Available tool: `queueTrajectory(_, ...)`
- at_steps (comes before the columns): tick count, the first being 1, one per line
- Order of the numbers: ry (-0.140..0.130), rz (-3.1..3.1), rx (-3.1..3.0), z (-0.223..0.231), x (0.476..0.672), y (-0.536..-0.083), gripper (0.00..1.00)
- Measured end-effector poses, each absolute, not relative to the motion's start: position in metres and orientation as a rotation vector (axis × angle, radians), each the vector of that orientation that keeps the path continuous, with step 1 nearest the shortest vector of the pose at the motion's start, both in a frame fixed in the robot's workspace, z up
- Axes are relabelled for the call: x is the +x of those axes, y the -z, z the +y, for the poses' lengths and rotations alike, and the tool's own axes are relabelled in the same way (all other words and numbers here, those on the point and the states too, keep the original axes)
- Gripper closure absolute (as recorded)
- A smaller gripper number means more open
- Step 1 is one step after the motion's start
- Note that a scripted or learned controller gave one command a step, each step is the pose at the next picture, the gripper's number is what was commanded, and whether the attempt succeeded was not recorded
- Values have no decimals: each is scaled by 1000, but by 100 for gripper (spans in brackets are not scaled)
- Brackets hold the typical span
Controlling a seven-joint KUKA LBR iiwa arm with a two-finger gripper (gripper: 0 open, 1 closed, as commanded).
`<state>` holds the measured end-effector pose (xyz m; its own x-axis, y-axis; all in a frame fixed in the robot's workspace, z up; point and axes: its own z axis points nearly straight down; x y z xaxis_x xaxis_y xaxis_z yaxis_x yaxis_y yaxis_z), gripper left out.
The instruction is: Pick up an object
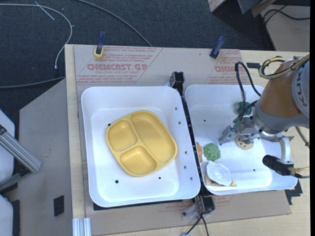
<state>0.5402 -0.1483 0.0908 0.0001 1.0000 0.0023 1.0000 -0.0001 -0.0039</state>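
The bench [118,63] carries two white bins side by side. The left bin [93,132] holds a yellow divided plate [141,142], lying flat near its middle. The arm [283,100] reaches into the right bin [216,100], its tool [241,136] low over the bin floor; whether it is apart or together I cannot tell. Just left of the tool sits a green broccoli piece [212,151], with a white cup [218,173] beside it toward the near wall.

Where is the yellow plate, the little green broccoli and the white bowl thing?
yellow plate [141,142], camera view, on the ridge where its three compartments meet.
green broccoli [212,151], camera view, on the middle of its bumpy green top.
white bowl thing [218,173], camera view, on its pale inside.
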Motion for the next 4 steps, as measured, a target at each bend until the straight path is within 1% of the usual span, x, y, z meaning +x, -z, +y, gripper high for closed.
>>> queueTrajectory(1, 4, -2223, -2225, -149, 543, -106, 100)
queueTrajectory(2, 4, -2223, -2226, -158, 537, -158, 100)
queueTrajectory(3, 7, -2229, -2224, -150, 545, -217, 100)
queueTrajectory(4, 4, -2226, -2223, -150, 546, -243, 100)
